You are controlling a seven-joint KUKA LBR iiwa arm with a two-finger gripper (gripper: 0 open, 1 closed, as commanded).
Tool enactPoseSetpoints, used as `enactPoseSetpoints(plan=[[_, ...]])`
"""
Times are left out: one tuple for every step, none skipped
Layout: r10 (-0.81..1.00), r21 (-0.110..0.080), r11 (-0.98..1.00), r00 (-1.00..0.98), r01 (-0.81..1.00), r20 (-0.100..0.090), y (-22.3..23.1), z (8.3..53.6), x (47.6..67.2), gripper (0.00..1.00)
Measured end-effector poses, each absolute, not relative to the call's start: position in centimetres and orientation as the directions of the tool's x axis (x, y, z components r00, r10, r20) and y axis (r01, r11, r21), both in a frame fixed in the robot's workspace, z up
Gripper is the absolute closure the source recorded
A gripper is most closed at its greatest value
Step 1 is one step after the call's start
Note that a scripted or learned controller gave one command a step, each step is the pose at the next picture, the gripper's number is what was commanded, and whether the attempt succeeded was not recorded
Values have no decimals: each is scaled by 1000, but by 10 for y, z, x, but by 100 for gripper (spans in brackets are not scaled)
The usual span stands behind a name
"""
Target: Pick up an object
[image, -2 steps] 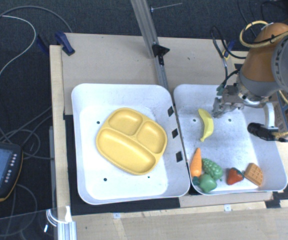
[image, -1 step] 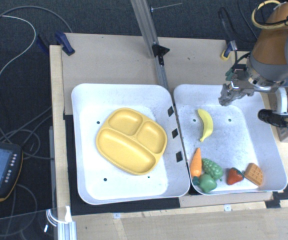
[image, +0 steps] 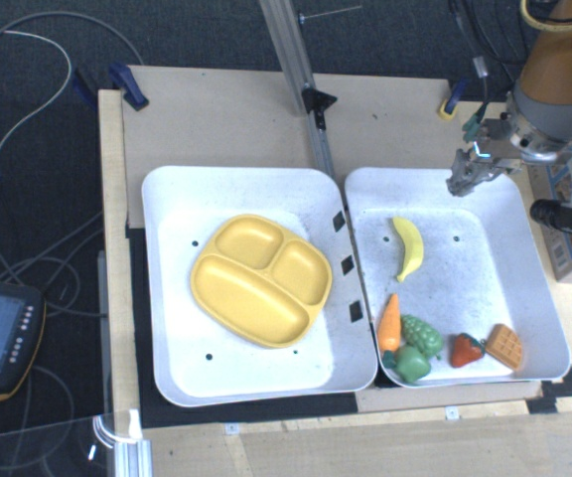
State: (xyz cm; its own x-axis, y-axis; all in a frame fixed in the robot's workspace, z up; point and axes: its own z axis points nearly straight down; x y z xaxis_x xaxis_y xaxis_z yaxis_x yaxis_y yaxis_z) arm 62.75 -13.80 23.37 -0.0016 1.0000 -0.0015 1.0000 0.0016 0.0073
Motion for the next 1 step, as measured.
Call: enactPoseSetpoints(plan=[[1000, 6, 1, -1, 1000, -1, -138, 255, 629, 100]])
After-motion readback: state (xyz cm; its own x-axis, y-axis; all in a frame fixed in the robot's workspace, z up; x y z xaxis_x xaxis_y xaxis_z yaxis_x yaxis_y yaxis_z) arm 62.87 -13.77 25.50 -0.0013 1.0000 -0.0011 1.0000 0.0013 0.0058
